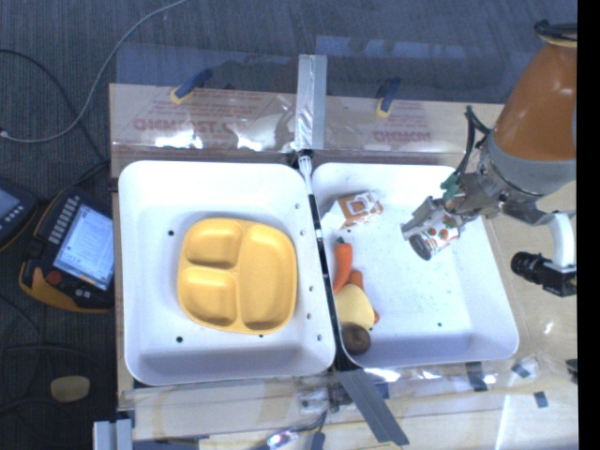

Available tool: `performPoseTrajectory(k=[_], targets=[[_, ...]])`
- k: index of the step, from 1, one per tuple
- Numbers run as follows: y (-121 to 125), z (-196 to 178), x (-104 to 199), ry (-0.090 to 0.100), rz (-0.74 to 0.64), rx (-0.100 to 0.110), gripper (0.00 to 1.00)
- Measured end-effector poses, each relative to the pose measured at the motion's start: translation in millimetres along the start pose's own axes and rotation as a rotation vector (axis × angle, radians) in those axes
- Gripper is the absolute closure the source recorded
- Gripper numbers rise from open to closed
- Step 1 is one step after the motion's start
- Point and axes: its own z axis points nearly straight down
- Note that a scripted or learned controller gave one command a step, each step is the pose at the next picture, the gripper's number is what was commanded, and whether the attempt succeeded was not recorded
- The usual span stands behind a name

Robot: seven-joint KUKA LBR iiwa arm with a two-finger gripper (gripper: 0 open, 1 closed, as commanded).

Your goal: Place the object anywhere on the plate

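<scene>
**Legible Markings: None Confirmed**

From my remote station I can read no text, number or brand. Red lettering runs across the cardboard sheet (225, 120) behind the two bins, under clear plastic, but glare and reversed orientation make it illegible. The small carton (360, 208) in the right bin (469, 331) carries orange and white printing, too small to resolve. The pendant screen (82, 244) left of the surface shows content I cannot decipher.
</scene>
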Motion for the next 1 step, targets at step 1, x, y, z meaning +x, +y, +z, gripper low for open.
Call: performPoseTrajectory(k=[1], targets=[[-9.9,65.6,82.6,0.004,-0.050,0.001,1.00]])
